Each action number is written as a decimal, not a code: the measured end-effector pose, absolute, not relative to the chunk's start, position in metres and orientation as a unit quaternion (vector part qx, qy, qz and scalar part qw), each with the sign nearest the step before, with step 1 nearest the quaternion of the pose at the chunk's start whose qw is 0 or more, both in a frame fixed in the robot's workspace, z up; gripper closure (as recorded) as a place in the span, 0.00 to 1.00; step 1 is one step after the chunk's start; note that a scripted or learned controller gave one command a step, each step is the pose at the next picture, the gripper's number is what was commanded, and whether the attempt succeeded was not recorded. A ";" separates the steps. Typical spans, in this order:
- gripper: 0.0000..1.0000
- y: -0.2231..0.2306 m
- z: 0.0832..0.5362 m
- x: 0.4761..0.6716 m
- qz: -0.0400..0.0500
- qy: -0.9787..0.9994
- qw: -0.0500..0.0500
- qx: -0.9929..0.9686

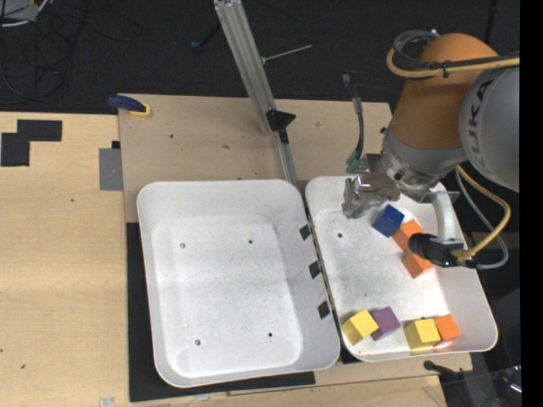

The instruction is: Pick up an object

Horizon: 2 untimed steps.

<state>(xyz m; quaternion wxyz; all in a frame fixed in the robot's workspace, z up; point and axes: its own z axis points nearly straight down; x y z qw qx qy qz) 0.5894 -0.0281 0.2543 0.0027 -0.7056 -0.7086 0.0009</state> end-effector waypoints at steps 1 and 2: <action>1.00 0.023 0.258 0.590 0.000 -0.709 0.002 -0.706; 1.00 0.068 0.248 0.593 0.001 -0.708 0.002 -0.706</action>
